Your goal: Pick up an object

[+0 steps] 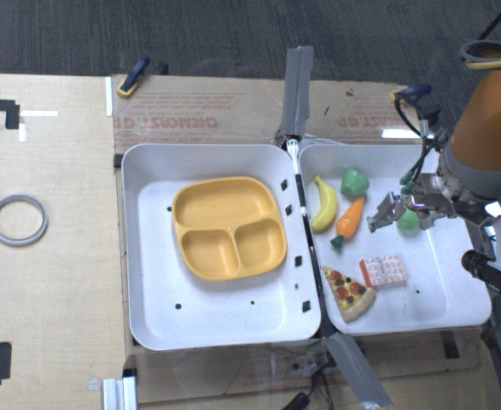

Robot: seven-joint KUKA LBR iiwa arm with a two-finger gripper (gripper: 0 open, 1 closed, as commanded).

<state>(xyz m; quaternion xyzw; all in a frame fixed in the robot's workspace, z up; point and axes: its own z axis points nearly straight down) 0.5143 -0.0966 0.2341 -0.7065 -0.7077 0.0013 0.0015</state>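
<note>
Taking the divider (pixel 294 203) between the bins as the mark: well to its left, on the bench, lies a tape ring (pixel 16 219). Just left of it the left bin (pixel 139 254) holds a yellow tray (pixel 230 226), three wells, face up. Just right of the divider, in the right bin (pixel 455 301), come a banana (pixel 323 203), then a carrot (pixel 350 218) tilted beside it, with a green pepper (pixel 354 181) above them. Below those lie a pizza slice (pixel 349 292) and a small red-and-white box (pixel 382 271). Further right the gripper (pixel 397 213) sits low over the bin, next to a small green object (pixel 409 220) that it partly hides. Whether its fingers are wide or closed I cannot tell, nor whether they touch the green object. By my reading nothing is lifted yet; the grasp and the lift are both left.
</note>
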